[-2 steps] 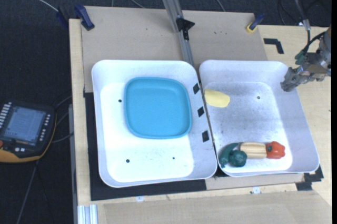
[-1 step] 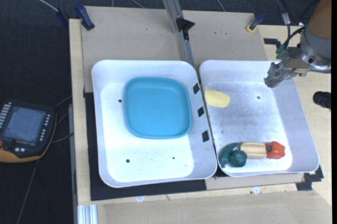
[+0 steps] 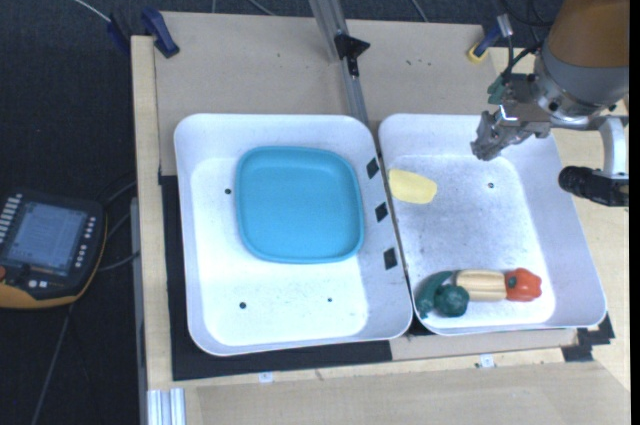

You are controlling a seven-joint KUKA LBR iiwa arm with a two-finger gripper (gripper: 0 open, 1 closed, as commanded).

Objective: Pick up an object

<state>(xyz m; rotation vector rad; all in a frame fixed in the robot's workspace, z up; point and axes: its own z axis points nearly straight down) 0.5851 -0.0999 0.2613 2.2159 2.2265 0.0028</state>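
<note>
Jaw state impossible to tell, gripper (image 3: 487, 145) over right bin's (image 3: 560, 213) far edge, yellow piece (image 3: 412, 186) lying crosswise, toy vegetables (image 3: 480, 289) in a left-right row, blue plate (image 3: 299, 204) in left bin (image 3: 200, 213)

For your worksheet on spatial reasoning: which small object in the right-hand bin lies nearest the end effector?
The yellow piece, alone by the bin's left wall. The green, tan and red items cluster at the front edge, farther from the end effector.

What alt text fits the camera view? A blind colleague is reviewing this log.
A grey-and-orange arm's gripper hangs over the far edge of the right bin, which holds a yellow piece near its left wall and green, tan and red toys along its near edge. The left bin holds a blue plate.
</note>
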